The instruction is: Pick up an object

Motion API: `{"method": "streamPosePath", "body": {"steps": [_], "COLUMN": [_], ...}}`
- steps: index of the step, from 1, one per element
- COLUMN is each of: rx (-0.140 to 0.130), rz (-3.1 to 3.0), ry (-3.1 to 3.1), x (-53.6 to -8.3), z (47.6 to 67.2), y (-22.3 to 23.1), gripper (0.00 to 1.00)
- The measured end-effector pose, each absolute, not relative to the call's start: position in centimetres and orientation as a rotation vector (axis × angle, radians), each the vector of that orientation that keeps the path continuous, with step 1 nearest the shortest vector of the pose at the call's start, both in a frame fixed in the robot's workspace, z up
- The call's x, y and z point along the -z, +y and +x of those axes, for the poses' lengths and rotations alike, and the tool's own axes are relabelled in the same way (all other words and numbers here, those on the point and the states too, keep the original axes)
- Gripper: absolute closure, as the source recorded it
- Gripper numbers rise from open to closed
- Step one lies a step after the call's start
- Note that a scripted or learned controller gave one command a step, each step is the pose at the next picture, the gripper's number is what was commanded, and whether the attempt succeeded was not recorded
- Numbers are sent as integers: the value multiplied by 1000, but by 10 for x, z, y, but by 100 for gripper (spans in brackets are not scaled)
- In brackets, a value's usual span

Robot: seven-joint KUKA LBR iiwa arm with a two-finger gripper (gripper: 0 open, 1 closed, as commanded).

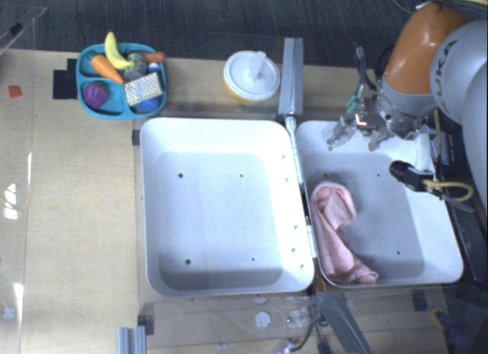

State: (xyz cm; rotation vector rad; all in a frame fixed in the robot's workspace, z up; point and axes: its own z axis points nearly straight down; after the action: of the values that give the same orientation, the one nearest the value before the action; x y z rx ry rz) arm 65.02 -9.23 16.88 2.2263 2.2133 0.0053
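Cloth (pixel 335 230), pink, soft and light in right bin (pixel 427 268), best pinched at a bunched fold; tool (pixel 356 133) spread above, holding nothing.

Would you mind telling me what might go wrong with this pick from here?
1. The gripper hangs over the right bin's far edge, away from the pink cloth, so closing here would likely grab nothing.
2. The cloth lies against the bin's left wall, so a finger may strike the wall on descent.
3. The cloth is limp and bunched; it may slip out when lifted.
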Motion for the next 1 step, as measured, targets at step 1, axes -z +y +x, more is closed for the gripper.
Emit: {"method": "streamPosePath", "body": {"steps": [1], "rx": [-8], "rz": [2124], "ry": [2307], "x": [-96], "z": [621], "y": [-100], "gripper": [0]}}
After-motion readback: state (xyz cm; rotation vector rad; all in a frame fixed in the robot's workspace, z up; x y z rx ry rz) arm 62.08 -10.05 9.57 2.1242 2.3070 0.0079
